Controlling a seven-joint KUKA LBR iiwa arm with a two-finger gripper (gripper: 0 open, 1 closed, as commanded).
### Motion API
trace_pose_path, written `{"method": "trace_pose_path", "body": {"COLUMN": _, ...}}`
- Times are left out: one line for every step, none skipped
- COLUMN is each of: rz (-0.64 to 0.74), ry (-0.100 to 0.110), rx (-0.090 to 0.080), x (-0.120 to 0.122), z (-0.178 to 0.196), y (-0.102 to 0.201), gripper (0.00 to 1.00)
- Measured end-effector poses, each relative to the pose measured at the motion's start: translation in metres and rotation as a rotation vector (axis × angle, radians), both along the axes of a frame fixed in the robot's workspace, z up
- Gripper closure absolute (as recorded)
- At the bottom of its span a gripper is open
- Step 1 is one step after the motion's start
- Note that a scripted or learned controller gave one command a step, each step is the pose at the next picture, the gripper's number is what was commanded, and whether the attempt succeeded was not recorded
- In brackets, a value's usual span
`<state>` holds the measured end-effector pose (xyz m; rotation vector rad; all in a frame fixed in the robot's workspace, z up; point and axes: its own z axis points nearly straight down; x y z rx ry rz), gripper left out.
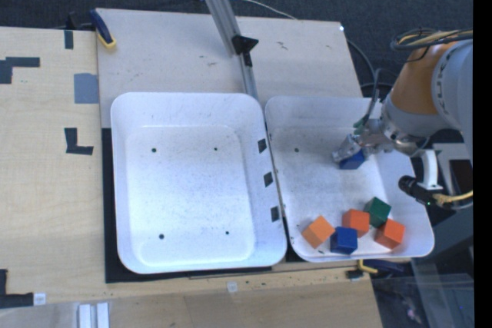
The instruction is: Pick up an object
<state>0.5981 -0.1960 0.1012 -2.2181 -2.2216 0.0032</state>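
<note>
Gripper [351,154] low over the right bin [307,127], with a small blue block [352,160] right at its tip, seemingly between the fingers, though how tightly closed around it cannot be told. To do this step well, probably best to confirm a firm, centred hold and then lift straight up, slowly, well away from the bin wall and from the heap of blocks [354,226] at the bin's near edge. Arm [430,88] reaching in from the right, orange band above the wrist, wrist bent down toward the bin floor.
</note>
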Motion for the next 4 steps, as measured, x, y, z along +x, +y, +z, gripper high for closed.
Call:
{"method": "trace_pose_path", "body": {"rz": 0.008, "ry": -0.005, "rx": 0.002, "x": 0.033, "z": -0.009, "y": 0.107, "gripper": 1.0}}
{"method": "trace_pose_path", "body": {"rz": 0.008, "ry": -0.01, "rx": 0.003, "x": 0.057, "z": 0.095, "y": 0.21, "gripper": 1.0}}
{"method": "trace_pose_path", "body": {"rz": -0.005, "ry": -0.002, "rx": -0.003, "x": 0.049, "z": 0.106, "y": 0.141, "gripper": 1.0}}
{"method": "trace_pose_path", "body": {"rz": 0.004, "ry": 0.001, "rx": 0.001, "x": 0.034, "z": 0.089, "y": 0.197, "gripper": 1.0}}
